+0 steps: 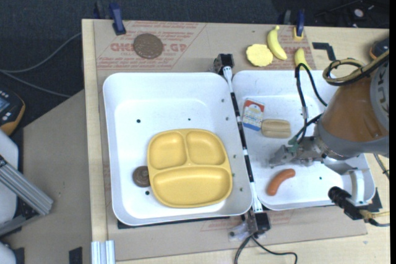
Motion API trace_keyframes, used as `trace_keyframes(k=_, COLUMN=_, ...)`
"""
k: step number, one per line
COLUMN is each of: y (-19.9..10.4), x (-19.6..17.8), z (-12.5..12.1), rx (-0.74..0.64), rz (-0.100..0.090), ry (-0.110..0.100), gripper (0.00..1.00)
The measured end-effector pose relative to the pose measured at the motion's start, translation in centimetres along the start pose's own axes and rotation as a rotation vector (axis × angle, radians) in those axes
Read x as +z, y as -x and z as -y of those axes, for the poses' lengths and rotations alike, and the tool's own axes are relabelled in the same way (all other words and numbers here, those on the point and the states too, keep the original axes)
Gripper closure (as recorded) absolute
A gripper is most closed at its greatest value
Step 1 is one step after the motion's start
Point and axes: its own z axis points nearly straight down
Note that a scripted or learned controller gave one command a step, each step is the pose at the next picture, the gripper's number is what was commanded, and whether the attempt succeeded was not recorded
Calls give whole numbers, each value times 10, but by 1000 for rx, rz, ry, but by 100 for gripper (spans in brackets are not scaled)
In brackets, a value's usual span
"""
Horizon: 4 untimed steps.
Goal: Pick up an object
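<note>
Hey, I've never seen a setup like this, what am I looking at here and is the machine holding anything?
This is one camera looking down at a slant on a bench with two shallow white bins. The grey robot arm with an orange band reaches in from the right; its tool hangs over the right bin, just above an orange sausage-shaped toy. I can't tell whether it grips anything. Nearby lie a tan bread-roll toy and a small red-and-white carton. The left bin holds a yellow divided plastic plate.
</note>
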Motion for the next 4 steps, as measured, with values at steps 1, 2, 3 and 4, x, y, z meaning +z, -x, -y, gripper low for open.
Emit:
trace_keyframes(k=1, y=-27, x=10, z=6, rx=-3, rz=-4, ry=-6, gripper=0)
trace_keyframes(k=2, y=5, x=8, z=-120, rx=-5, rz=3, ry=9, gripper=0)
trace_keyframes(k=3, y=4, x=-1, z=-116, rx=-3, rz=1, ry=2, gripper=100)
trace_keyframes(k=4, y=-83, x=-97, z=-128, rx=-12, rz=-5, ry=10, gripper=100)
